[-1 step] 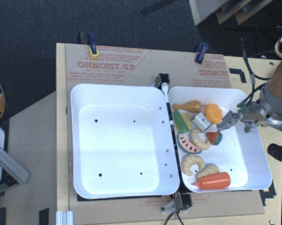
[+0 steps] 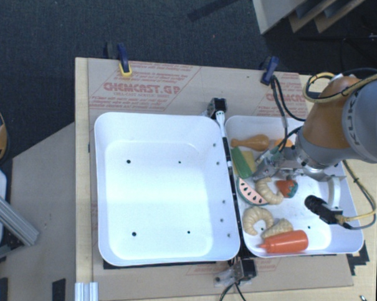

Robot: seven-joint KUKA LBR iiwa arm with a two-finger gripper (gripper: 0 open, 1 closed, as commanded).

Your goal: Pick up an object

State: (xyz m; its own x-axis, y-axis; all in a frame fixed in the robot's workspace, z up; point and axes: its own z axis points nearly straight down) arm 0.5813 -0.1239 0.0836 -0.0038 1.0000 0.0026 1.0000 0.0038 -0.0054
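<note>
Two white bins: left bin (image 2: 112, 193), right bin (image 2: 343, 242). One chicken drumstick (image 2: 251, 142). One green piece (image 2: 243, 161). One watermelon slice (image 2: 249, 192). Two pale croissant-like pastries: one (image 2: 256, 218), another (image 2: 269, 193). One orange carrot (image 2: 285, 242). One small red item (image 2: 286, 188), kind unclear.

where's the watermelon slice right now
The watermelon slice lies in the right bin, near its left wall, just below the green item and against a pale croissant-like piece, a little left of the gripper.
</note>
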